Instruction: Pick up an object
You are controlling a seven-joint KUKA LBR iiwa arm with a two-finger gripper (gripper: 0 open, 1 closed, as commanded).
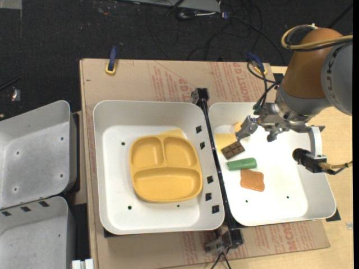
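Hovering over the right bin [314, 206], the gripper [263, 126] looks open and empty; it should centre on the green block [242, 163] before closing

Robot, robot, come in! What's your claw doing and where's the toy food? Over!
Gripper above the right bin, nothing seen between fingers. Brown block, green piece, orange piece lying below-left of it. Yellow tray in left bin. Nothing blocking.

I see my hand [262, 125] over the right bin [320, 206], above its back part. Near it in that bin: chocolate piece [233, 149], green block [242, 163], orange piece [252, 180]. Yellow divided tray [166, 168] sits in left bin [106, 150].
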